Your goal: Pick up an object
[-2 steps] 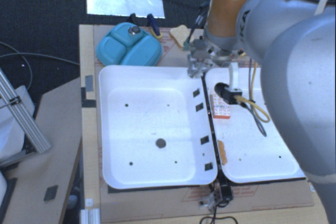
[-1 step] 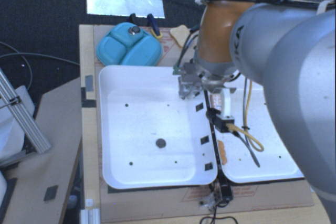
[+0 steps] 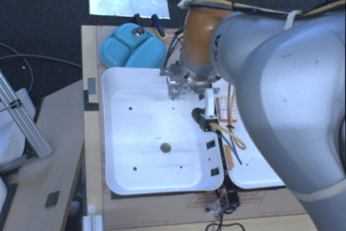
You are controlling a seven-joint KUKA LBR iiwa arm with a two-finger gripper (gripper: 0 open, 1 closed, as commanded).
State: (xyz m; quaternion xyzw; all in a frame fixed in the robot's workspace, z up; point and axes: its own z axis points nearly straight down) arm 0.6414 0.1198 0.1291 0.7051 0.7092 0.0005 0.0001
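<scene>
Grey robot arm [image 3: 281,94] reaches over the left white bin [image 3: 116,170], gripper [image 3: 177,86] near its far rim; whether its fingers are open or closed cannot be told; a small round object [image 3: 165,147] lies nearer, seemingly untouched.

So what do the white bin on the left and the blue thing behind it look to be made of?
White bin: apparently moulded plastic, smooth with a slight sheen and rounded corners. Blue thing: probably plastic too, with soft moulded lobes; hard or rubbery, I cannot tell.
</scene>
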